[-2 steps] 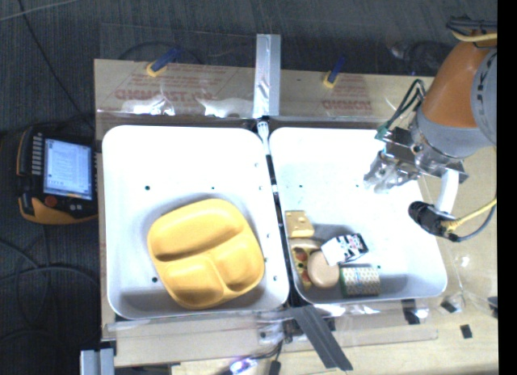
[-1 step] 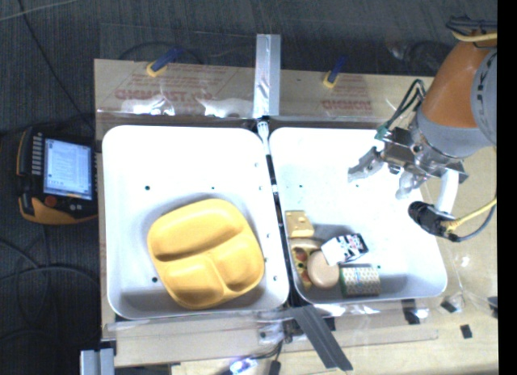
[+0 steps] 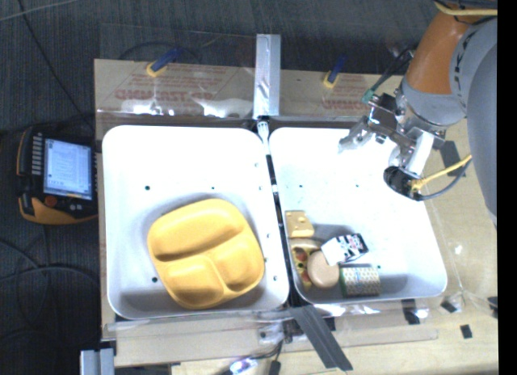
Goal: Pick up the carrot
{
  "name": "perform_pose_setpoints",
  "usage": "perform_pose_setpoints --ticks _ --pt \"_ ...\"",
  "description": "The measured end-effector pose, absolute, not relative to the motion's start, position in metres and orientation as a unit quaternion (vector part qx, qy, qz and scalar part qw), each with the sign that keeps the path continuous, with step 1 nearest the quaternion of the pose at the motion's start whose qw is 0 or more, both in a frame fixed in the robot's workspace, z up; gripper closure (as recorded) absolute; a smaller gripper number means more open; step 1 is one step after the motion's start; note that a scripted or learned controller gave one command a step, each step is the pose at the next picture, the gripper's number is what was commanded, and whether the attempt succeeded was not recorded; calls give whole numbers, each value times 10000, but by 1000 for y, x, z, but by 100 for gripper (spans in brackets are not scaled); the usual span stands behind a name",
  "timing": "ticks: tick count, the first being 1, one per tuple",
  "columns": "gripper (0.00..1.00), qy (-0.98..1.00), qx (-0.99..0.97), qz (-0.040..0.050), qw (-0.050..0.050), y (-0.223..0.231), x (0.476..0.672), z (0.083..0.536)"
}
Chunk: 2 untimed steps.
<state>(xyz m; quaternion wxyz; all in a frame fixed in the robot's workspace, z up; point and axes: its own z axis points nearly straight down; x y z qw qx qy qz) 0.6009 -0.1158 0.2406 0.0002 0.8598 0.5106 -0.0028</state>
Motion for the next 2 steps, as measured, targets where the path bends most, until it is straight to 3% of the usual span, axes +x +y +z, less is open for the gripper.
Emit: perform_pose_setpoints --ticks 1,2 --pt "0 5078 8615 -20 -9 -106 569 93" --pt "0 5876 8091 -18 0 -196 564 173"
